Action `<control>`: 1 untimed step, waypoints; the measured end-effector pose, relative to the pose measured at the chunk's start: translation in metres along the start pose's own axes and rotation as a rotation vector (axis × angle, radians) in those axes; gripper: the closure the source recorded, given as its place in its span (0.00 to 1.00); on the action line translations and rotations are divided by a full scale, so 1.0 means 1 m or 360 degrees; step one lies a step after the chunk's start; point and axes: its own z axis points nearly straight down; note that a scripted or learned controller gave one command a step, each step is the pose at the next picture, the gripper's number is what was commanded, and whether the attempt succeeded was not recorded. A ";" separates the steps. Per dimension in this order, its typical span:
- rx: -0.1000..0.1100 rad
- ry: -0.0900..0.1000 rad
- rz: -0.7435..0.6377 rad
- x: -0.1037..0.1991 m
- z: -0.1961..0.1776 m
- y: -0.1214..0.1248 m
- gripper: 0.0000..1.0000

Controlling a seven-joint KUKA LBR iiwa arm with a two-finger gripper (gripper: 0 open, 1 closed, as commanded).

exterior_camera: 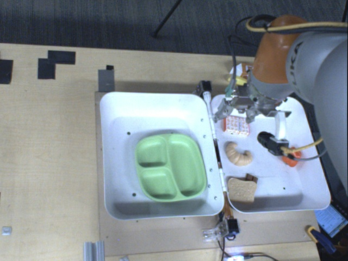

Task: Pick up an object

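The arm (321, 53) and gripper (236, 115) overhang a pale wooden bench (49, 145), dark carpet (81, 10) beyond.

The left bin (117, 118) and the right bin (304, 184) stand side by side on the bench (49, 173). A divided plate (170, 166) lies in the left bin, about in its middle. In the right bin three things lie in a row along its left side: a box (236, 125) farthest, a croissant (238, 153) just near of it, and a slice of bread (242, 189) nearest. The gripper (237, 110) is over the box.
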 end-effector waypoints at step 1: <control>-0.0003 -0.0002 0.0004 -0.066 0.098 -0.075 0.00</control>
